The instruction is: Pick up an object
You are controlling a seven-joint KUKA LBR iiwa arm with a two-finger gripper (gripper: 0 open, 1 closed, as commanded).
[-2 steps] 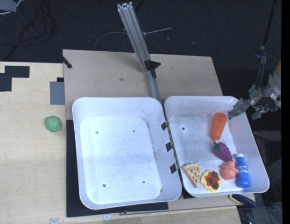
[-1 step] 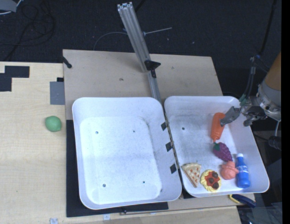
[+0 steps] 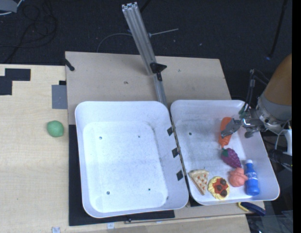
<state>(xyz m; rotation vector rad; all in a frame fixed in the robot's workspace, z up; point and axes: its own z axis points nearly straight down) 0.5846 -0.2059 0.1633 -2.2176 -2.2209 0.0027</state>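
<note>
The right bin [image 3: 201,123] holds several toy foods. An orange carrot [image 3: 224,136] lies near its right side, with purple grapes [image 3: 231,157] just below it. Along the front lie a pizza slice [image 3: 200,180], a round yellow-and-red piece [image 3: 218,187], a pink lump [image 3: 237,177] and a blue bottle [image 3: 251,178]. My gripper [image 3: 239,129] reaches in from the right and hovers at the carrot's upper end. It is open, one finger over the carrot's top and the other to the right, with nothing held between them.
The left bin [image 3: 123,157] stands beside the right one, joined by black clips. A green ball [image 3: 55,128] rests on the wooden bench at far left. A metal rail [image 3: 143,38] slants up behind the bins.
</note>
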